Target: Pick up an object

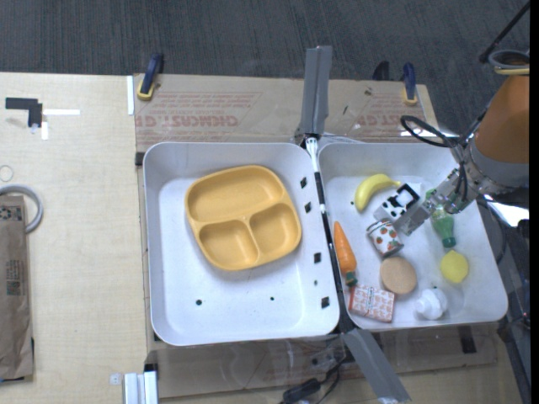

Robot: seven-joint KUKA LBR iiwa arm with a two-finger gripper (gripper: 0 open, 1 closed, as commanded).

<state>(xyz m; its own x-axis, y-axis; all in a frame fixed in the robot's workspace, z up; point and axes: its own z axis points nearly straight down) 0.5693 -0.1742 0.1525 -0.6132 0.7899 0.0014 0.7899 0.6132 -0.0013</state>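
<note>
One spotted white carton (385,238) lies touching the hand (402,223); I cannot tell its grip.

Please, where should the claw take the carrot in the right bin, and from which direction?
Probably the carrot's thick orange middle, from straight above, closing across its width. It lies flat along the right bin's left wall, so one finger needs the narrow gap there. The other side looks freer.
</note>
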